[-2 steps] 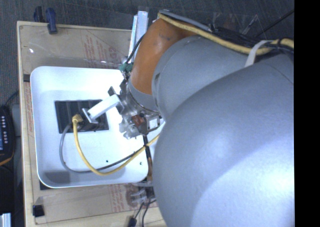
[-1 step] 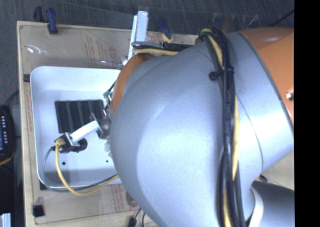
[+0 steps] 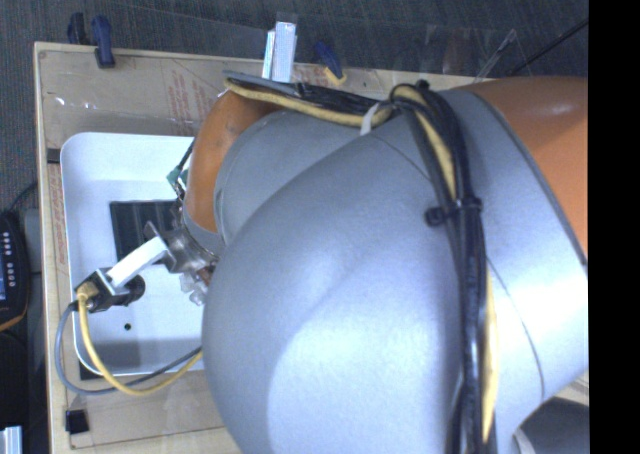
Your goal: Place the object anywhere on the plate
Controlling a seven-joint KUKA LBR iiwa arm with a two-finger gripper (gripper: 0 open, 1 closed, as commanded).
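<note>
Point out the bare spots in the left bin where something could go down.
Bare bin floor lies between the far-left wall and the dark plate, and again inside the yellow cable loop. It is crowded by the arm and the wrist hardware on the right.

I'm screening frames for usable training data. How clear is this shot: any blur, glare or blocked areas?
Camera view: the grey arm looms close to the lens, soft-edged, hiding most of the bench; the left white bin is brightly lit, nearly washed out, with a soft shadow along its lower edge; the yellow cable and dark rectangle in it stay reasonably sharp.
</note>
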